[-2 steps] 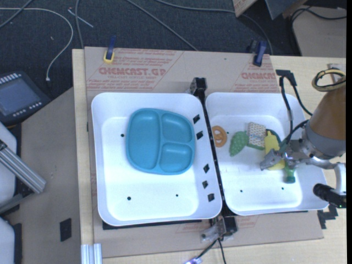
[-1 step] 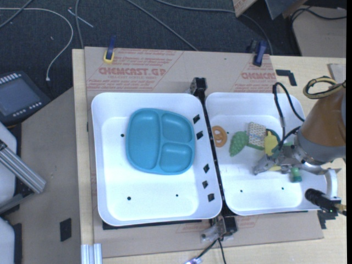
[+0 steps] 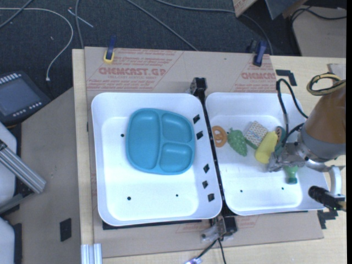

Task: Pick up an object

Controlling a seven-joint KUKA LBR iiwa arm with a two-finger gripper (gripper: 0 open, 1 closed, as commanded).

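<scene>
1. White right bin holds the candidates, all crowded in its upper middle; a descent there could nudge the cluster instead of seating on one piece.
2. Blue divided plate lies alone in the left bin, well apart, so it runs no risk.
3. Hand sits low beside the yellow piece; I cannot tell how its fingers stand.
4. Yellow piece touches the speckled block, so it may drag.
5. Green toy and orange ring lie just beside.
6. Small green item under the wrist could get knocked.
</scene>
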